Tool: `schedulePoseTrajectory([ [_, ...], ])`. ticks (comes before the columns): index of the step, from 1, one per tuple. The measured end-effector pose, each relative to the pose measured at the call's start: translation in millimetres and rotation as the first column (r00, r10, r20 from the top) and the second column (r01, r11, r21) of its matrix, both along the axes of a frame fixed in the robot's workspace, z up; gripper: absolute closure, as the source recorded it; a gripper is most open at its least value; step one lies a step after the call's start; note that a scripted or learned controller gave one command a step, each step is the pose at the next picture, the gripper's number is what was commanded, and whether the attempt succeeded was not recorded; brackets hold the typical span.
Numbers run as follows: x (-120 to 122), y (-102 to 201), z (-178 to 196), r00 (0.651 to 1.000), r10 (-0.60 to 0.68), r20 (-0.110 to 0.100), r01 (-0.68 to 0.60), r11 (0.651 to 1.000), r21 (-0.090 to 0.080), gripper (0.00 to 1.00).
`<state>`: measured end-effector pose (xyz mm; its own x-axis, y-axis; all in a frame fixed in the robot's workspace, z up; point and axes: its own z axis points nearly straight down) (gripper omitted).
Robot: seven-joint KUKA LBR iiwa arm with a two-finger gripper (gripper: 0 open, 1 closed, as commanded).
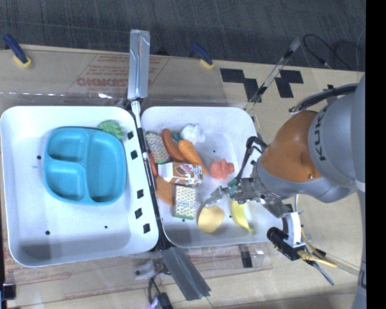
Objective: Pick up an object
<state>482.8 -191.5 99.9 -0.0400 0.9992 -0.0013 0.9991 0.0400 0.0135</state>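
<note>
**Gripper low over the right bin's front corner**

The arm [309, 156] reaches into the right bin [235, 118], its gripper [230, 190] down among the toy food. Whether the fingers are open or closed, or grip anything, cannot be told. A yellow lemon [210, 219] lies just below it, a banana [242, 216] beside that. Carrot [190, 152], sausage [172, 145] and cartons [186, 200] lie further left. The left bin [19, 172] holds a blue tray [85, 165].

The gripper [226, 192] hangs low in the right bin [180, 117], seemingly beside a yellow toy [211, 219].
</note>
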Motion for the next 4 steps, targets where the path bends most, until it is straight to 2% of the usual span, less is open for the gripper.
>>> schedulePoseTrajectory([
  [1,61,60,32,0.976,-0.218,-0.018,0.218,0.976,0.001,0.0],
  [2,119,46,7,0.999,-0.04,0.006,0.04,0.999,0.003,0.0],
  [3,124,48,23,0.999,-0.03,0.021,0.03,1.0,0.001,1.0],
  [4,75,123,169,0.995,0.096,-0.013,-0.096,0.995,0.001,1.0],
])
